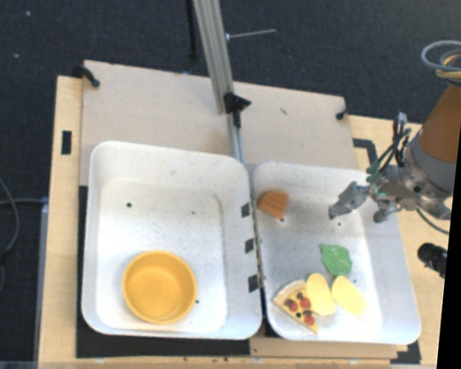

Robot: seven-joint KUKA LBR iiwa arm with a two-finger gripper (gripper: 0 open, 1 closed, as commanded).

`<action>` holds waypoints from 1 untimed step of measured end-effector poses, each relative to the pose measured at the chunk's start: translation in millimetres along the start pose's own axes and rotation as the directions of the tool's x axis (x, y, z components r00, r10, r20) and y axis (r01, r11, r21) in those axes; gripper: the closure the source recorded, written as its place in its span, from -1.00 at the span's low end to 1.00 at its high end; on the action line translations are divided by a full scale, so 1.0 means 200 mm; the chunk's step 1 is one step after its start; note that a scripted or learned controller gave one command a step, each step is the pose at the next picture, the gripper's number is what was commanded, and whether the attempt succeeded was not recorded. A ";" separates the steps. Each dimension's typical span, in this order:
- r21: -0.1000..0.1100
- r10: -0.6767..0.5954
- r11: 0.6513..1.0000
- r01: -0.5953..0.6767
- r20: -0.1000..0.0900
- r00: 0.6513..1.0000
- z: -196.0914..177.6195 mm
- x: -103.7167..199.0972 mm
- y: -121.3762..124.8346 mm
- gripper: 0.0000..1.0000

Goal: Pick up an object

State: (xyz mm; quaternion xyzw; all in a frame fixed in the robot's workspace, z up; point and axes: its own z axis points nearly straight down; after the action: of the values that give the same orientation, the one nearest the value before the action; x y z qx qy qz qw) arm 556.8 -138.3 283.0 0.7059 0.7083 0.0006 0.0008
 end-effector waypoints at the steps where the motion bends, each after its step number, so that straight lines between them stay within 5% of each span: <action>1: -0.001 0.001 1.000 -0.001 -0.001 1.000 0.00 0.00 0.00 -1.00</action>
State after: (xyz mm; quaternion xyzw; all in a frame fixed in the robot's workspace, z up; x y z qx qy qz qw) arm 556.9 -138.2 283.0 0.7062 0.7081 0.0010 0.0008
